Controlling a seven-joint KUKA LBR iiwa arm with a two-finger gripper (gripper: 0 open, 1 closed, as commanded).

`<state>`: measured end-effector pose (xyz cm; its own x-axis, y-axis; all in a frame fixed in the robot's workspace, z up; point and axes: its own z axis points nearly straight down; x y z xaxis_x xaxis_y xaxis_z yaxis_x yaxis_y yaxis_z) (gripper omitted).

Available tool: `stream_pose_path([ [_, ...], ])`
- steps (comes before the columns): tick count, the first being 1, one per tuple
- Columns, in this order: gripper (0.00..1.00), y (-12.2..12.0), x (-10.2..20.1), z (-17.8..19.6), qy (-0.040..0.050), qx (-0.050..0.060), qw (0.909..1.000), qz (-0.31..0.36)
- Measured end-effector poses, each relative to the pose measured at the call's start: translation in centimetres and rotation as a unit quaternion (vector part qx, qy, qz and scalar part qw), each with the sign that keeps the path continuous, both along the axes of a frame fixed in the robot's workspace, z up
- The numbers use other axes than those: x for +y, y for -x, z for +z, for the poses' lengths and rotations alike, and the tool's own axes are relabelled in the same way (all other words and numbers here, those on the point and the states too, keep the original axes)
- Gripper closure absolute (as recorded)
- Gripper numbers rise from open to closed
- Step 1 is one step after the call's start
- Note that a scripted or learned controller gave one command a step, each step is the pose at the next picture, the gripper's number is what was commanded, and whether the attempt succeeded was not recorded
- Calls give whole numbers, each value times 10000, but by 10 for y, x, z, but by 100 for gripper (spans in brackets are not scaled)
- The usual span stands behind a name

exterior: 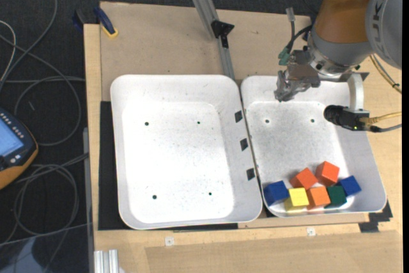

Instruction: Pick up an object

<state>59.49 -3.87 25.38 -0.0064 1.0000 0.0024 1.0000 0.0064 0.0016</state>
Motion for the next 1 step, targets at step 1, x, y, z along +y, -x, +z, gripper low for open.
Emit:
stream_pose_path([
  [1,100,-1,61,2,-4,3,10000,6],
])
